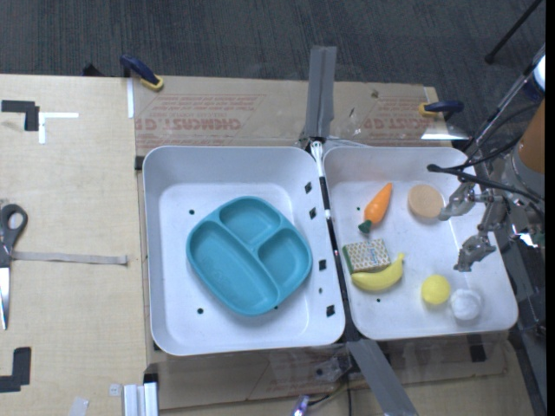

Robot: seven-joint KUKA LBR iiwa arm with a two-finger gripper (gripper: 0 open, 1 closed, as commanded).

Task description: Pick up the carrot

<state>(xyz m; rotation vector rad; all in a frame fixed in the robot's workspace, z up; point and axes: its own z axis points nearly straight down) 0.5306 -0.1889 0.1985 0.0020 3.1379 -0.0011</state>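
Mirrored red lettering, roughly "CHEMICAL GR", on the cardboard sheet (pixel 204 111).

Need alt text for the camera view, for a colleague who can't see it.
The carrot lies untouched in the right bin, the gripper open above that bin's right side. Nearby lie a banana, sponge and lemon; the left bin holds a blue plate.

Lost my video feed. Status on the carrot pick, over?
Gripper open, over right bin's right side, holding nothing. Carrot lying untouched near bin's left wall. Round tan disc between them.
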